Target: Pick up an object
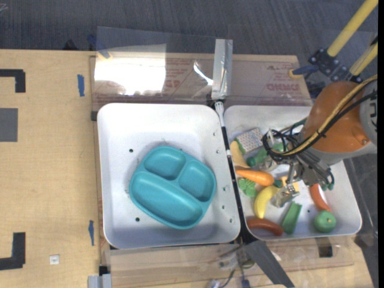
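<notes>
Two white bins sit side by side on the desk; the left bin (114, 131) carries a teal divided plate (173, 186), the right bin (351, 221) a heap of toy food.

Claw (287, 188): hangs low over the middle of the right bin, under the orange-banded wrist; whether it is apart or together cannot be told, and nothing is visibly gripped.

Nearest item: yellow banana (263, 200), lying just to the claw's left and slightly toward the near rim, long axis running roughly from far to near, top tilted right. Judged the likeliest pick.

Other stock in the right bin:
- orange carrot (255, 176), long axis across the bin, beyond the banana
- green cucumber piece (291, 216), just near-side of the claw, standing on a slant
- red sausage (264, 225), along the near rim
- green apple (324, 221), near right corner
- red-orange pepper (318, 197), right of the claw
- grey grater-like block (249, 140), far side
</notes>
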Robot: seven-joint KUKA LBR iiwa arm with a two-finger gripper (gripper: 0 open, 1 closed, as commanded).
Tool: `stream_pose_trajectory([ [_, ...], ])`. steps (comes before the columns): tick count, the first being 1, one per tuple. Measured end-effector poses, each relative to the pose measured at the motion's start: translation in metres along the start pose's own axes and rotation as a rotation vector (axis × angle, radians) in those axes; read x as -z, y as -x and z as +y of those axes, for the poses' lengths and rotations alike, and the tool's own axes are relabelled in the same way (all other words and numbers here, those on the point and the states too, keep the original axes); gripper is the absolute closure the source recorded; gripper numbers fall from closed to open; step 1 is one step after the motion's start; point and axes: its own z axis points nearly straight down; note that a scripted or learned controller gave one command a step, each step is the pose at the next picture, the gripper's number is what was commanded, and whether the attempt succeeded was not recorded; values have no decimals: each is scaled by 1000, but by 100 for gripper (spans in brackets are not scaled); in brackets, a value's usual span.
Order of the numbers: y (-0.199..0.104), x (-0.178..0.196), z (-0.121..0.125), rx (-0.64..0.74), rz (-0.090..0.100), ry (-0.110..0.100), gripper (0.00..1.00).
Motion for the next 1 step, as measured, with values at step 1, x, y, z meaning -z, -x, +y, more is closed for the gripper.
stream_pose_trajectory([
  [1,100,51,-28,-107,2,1,0],
])
